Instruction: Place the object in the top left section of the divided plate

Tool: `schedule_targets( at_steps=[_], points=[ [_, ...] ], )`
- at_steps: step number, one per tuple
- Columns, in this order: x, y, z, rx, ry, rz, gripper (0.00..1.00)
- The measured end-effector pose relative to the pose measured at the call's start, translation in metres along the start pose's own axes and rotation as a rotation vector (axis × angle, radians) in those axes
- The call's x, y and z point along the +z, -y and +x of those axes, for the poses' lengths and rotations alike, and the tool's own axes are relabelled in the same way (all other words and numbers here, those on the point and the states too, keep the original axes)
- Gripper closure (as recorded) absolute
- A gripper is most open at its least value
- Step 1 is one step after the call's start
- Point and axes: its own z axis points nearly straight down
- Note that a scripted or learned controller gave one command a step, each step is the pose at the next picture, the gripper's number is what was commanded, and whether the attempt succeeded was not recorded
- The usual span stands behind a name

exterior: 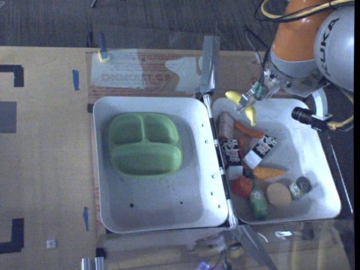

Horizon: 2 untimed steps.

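The hand (249,99) grips the banana (245,108) (yellow) over the right bin's (329,204) far-left corner.

The right bin (315,207) holds a carrot (269,173), a milk carton (260,151) and a green bottle (259,203).

Dark carpet floor (169,10), tan wooden bench (45,167)
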Motion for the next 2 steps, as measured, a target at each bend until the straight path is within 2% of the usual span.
schedule_targets(
  at_steps=[1,2],
  points=[
    [0.01,-0.034,0.055,-0.002,-0.002,0.003,1.0],
    [0.01,-0.072,0.113,-0.069,0.0,0.001,1.0]
  ],
)
